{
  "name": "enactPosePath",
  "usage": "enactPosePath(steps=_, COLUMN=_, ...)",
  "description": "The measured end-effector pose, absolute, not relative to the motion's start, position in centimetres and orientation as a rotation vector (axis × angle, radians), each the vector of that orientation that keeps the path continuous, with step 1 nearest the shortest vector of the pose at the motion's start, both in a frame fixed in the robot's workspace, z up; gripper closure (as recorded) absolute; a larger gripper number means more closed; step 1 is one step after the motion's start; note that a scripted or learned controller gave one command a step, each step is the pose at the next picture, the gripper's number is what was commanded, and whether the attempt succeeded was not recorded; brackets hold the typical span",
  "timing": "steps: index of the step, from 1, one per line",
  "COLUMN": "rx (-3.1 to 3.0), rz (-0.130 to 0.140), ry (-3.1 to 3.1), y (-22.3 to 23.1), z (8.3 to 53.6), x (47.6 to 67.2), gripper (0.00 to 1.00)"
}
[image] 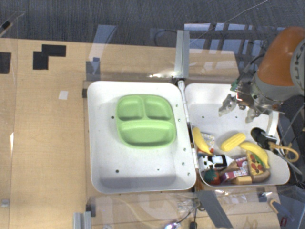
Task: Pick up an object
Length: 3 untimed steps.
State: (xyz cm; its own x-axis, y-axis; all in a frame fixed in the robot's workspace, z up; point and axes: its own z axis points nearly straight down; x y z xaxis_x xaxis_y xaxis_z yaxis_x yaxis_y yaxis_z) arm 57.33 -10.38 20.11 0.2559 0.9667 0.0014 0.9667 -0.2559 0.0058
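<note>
White plastic on both sides of the bench, two shallow bins set edge to edge, and the arm [281, 61] is in from the right, its orange band sitting above the far right corner of the right bin [205, 97]. The gripper [239, 109] hangs over the far half of that bin, above bare white floor, and its two fingers are spread well apart with nothing between them, one finger [226, 107] pointing toward the bin's middle and the other nearer the right wall. All the small things are crowded into the near half of the same bin: a yellow banana [202, 140] lying against the left wall, a corn cob [233, 140] just beside it toward the middle, a second yellow piece [256, 152] by the right wall, and below that a pizza slice [257, 168] at the near right corner. A black and white toy [212, 162] sits at the near left, with a brown box [237, 174] touching the near rim. Over in the left bin [102, 142], a green divided tray [145, 120] rests flat, closer to the far edge than the near one, three compartments showing. Gripper and objects are apart.
</note>
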Motion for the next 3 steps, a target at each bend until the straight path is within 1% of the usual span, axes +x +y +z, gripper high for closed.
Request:
enactPosePath(steps=1, rx=2.422, rz=0.007, ry=1.993, y=-11.3, z=27.8, x=57.6, gripper=0.00)
enactPosePath(steps=2, rx=2.483, rz=0.006, ry=1.920, y=-12.5, z=25.3, x=56.3, gripper=0.00)
enactPosePath(steps=3, rx=2.430, rz=0.003, ry=1.987, y=-15.9, z=20.1, x=52.3, gripper=0.00)
